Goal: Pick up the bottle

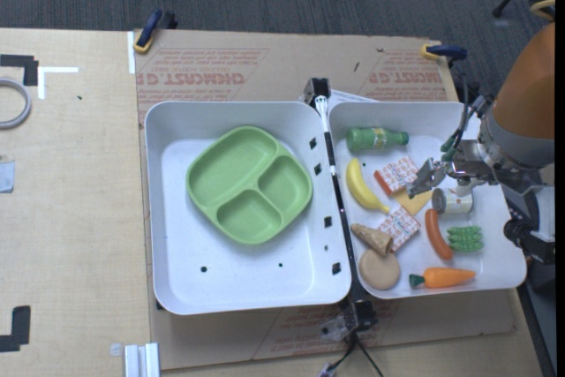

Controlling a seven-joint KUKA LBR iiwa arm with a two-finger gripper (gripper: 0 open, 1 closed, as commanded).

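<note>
Green bottle point(377, 138) lies on its side at the far end of the right bin point(494, 278), beside the banana point(361, 185), untouched. The gripper point(434, 177) hangs over the bin's middle, near the bottle but apart from it; whether it is open I cannot tell. Nothing is lifted; reach, grasp and lift all remain

Probably a lab: clamped cardboard point(265, 66), toy food bins point(159, 216).

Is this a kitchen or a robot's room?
Probably a robot test bench, not a kitchen: toy food such as a banana sits in a white bin, on clamped cardboard, under a robot arm.
</note>
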